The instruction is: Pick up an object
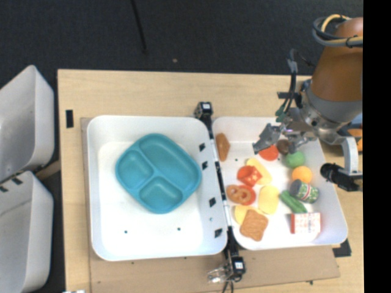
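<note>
Grey two-finger gripper (pixel 276 140) low over back of right shallow white bin (pixel 333 224), just above small red rounded toy (pixel 268 153); green round toy (pixel 295 159) just beside. Finger opening: cannot tell; nothing visibly held. Judged at approach, grasp and lift remaining. Blue sectioned plastic plate (pixel 159 172) in left white bin (pixel 104 224), untouched.

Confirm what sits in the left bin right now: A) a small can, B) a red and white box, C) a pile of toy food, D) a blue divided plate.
D: the blue divided plate lies alone in the left bin, while the toy food, the can and the box are all in the right bin.
</note>
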Controlling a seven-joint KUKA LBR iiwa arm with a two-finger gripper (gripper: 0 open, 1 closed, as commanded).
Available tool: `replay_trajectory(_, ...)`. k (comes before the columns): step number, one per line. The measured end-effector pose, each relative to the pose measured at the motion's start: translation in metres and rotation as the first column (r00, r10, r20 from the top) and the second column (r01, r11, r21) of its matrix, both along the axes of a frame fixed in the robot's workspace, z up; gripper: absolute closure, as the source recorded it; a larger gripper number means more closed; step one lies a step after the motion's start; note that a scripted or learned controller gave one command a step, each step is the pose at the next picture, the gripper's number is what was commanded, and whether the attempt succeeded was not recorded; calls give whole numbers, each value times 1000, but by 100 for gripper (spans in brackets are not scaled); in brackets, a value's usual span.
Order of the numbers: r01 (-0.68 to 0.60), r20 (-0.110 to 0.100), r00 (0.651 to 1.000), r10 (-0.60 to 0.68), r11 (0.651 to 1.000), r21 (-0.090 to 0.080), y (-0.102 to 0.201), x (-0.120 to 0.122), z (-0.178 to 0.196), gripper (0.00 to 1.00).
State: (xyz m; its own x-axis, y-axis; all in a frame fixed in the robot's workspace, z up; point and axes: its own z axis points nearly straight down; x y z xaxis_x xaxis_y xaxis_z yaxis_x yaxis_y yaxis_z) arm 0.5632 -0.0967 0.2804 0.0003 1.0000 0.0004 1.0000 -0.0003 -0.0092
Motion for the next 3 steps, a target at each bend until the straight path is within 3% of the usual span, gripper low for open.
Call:
replay_trajectory(1,-2,9,1000,2,1000,-1,0,1,4,0)
replay_trajectory(2,0,4,1000,0,1000,-2,-6,10,-49,0)
replay_trajectory(3,1,3,1000,-1,1000,-1,0,2,-106,0)
